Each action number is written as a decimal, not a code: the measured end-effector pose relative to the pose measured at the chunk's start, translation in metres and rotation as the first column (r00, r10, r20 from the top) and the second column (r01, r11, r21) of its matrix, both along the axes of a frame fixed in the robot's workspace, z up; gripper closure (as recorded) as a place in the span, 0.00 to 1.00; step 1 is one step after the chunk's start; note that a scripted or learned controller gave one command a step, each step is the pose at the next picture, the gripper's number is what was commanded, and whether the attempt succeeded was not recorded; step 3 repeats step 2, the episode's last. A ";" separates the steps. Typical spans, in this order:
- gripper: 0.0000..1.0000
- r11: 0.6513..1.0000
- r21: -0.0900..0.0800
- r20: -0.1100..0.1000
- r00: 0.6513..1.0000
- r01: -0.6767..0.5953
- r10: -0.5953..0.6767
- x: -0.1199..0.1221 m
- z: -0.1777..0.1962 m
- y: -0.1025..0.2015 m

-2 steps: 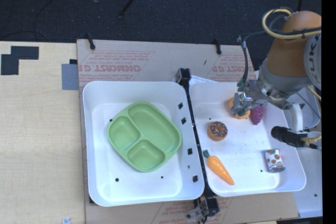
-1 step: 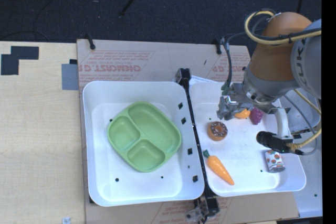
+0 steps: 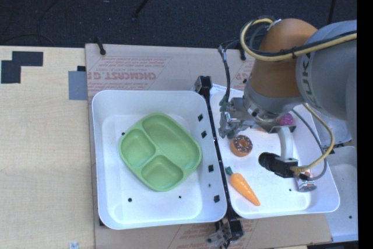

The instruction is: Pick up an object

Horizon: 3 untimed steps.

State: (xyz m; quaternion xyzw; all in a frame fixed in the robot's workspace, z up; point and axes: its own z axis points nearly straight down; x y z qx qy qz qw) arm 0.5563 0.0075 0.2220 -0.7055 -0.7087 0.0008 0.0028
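Two white bins: the left bin [image 3: 111, 125] holds a green tray [image 3: 160, 151]; the right bin [image 3: 315, 198] holds donut [image 3: 240, 145], carrot [image 3: 245, 189] and gripper [image 3: 230, 122], finger state indeterminable.

A green divided plate [image 3: 160, 151] is seen lying in the left bin [image 3: 111, 207]. In the right bin [image 3: 326, 198], a donut [image 3: 240, 145] is found just below the gripper [image 3: 232, 121], with a carrot [image 3: 243, 188] lower down near the divider. A pink object [image 3: 285, 120] is partly hidden behind the arm [image 3: 291, 67].
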 end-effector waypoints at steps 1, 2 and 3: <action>1.00 1.000 -0.001 -0.001 1.000 0.001 -0.001 -0.012 -0.009 0.050; 1.00 1.000 -0.002 -0.002 1.000 0.000 -0.001 -0.035 -0.011 0.096; 1.00 1.000 -0.002 -0.002 1.000 0.000 -0.001 -0.035 -0.011 0.096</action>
